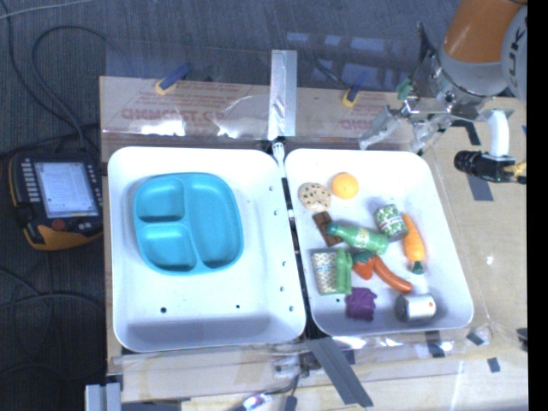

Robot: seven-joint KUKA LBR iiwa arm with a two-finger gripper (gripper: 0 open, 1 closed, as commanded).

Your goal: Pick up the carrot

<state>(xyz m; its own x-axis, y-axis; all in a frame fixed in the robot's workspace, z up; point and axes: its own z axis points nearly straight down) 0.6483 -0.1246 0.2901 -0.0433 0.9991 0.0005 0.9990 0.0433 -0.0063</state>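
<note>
Hovering spread above the bench [77,349], the claw [417,118] hung beyond the right bin [445,229] holding the carrot [413,241]; farther left, a blue tray [187,221].

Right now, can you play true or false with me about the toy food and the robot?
1. The carrot lies in the right bin. True.
2. The blue tray has toy food piled on it. False: its three sections hold nothing, and it sits alone in the left bin.
3. The gripper is holding the carrot. False: it hangs beyond the right bin's far edge, apart from the carrot.
4. The orange ball sits next to the cookie. True.
5. The green bottle stands upright. False: it lies on its side among the other toys.
</note>
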